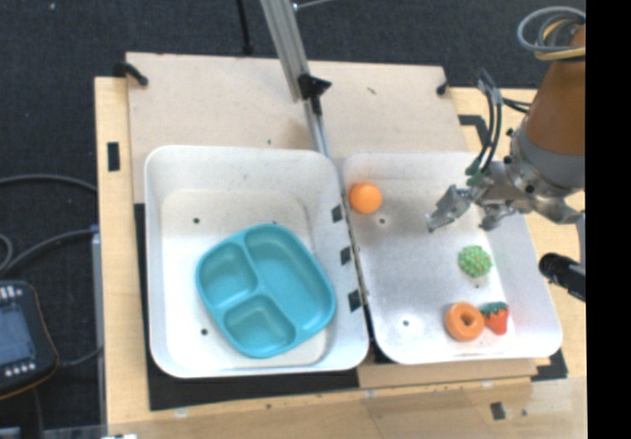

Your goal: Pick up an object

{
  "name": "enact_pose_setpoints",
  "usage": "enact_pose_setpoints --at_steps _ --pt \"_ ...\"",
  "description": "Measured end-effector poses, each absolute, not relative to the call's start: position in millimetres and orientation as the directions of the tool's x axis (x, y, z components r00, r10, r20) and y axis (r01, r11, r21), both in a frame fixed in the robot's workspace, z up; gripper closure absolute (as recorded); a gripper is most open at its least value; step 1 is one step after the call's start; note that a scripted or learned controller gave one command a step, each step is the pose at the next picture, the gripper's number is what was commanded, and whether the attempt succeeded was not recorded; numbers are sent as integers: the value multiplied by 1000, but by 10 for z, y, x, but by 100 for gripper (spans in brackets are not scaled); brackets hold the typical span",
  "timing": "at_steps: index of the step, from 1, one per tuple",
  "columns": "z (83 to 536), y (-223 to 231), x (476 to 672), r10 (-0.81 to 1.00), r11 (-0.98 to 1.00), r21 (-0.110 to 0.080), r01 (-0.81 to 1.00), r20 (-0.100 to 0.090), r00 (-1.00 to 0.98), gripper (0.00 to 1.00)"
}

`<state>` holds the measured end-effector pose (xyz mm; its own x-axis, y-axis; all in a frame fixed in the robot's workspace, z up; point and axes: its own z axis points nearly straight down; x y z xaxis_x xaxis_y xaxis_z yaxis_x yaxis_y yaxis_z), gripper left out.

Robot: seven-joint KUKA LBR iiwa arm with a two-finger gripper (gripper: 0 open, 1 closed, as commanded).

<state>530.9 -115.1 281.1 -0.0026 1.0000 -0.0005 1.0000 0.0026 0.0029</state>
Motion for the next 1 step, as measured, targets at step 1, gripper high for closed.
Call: enact_pose_setpoints --at_steps 1 --pt "2811 -1154 5309 1000 0 3 1000 -1 0 0"
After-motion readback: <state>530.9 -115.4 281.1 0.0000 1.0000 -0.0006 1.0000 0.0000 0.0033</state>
